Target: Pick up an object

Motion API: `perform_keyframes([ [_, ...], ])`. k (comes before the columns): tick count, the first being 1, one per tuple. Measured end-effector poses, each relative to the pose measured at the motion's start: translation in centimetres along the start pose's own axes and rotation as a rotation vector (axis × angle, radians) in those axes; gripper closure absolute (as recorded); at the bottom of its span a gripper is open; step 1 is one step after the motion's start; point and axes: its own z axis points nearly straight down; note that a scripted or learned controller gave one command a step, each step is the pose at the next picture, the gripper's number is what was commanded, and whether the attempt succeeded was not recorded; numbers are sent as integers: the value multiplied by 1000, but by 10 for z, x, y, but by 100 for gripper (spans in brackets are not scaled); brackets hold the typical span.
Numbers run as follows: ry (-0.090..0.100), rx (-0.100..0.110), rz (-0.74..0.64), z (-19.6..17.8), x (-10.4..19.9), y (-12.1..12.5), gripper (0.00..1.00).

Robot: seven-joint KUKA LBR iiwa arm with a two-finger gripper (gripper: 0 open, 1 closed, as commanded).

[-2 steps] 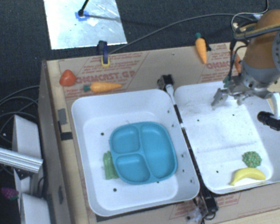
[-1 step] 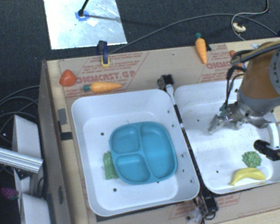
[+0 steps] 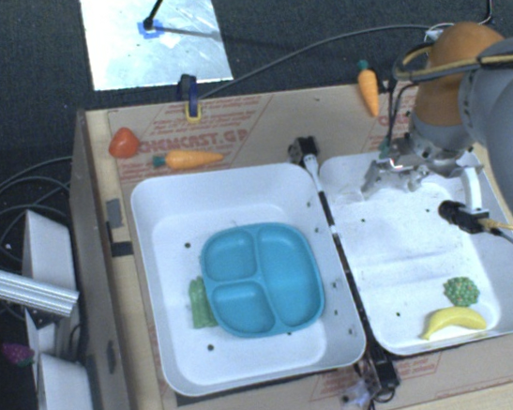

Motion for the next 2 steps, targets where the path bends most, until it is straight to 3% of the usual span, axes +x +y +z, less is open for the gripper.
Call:
perform_keyframes([
  [1,-2,-3,-3,-11,-1,1,100],
  [2,-2,-2,-4,-11,0,1,0],
])
